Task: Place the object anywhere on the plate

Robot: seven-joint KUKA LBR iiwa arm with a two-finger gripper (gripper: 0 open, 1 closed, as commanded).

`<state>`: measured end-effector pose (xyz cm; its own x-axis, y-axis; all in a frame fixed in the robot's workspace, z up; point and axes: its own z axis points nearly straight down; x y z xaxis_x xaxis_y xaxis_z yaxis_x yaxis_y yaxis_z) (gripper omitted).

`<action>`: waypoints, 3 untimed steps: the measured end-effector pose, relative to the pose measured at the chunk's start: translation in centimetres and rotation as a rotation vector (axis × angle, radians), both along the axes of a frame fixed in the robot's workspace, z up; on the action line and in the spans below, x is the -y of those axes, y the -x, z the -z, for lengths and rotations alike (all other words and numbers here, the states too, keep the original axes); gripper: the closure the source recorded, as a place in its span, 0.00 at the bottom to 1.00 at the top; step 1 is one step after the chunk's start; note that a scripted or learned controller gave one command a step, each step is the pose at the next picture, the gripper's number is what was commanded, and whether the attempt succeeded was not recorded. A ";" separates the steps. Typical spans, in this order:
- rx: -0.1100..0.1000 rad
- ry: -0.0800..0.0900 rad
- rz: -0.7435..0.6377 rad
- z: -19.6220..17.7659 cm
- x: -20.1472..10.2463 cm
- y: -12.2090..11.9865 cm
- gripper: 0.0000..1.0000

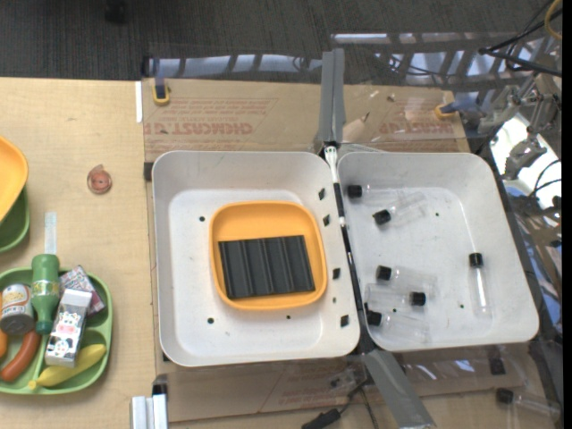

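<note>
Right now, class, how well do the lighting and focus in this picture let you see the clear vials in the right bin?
Camera view: even, soft light, sharp focus; the vials nearly vanish against the white right bin, only their black caps stand out; the orange plate reads clearly; bright glare at upper right.

Items cut off or indistinct
Yellow bowl (11, 181) cropped at left edge; clear vials (479, 282) in right bin (500, 195) faint, outlines indistinct.
</note>
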<state>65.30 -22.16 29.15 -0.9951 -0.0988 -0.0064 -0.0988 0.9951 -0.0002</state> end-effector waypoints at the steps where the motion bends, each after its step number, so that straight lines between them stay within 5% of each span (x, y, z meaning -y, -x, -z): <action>1: 0.001 0.002 -0.329 -1.2 0.0 -0.7 0.00; 3: -0.001 0.002 -0.940 -2.4 -0.1 -0.4 0.00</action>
